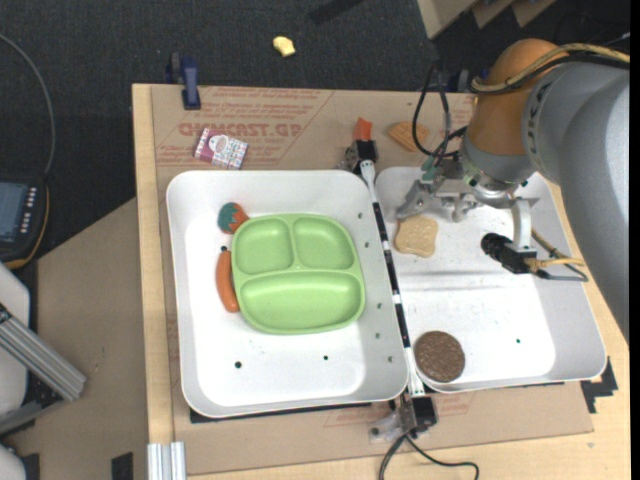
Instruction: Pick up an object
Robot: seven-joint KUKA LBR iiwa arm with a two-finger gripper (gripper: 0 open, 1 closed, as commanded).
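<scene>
Camera view: the gripper (437, 200) hangs low in the right bin (560, 353), just above the bread (417, 236), likely lining up a grasp. Whether it is clenched or released cannot be told; nothing is visibly grasped.

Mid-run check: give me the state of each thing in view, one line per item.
hand: low in the right bin, above the bread slice
bread slice: flat, right bin
brown patty: flat, right bin's near corner
green plate: upright in left bin, compartments bare
carrot: lying beside plate's left edge
</scene>
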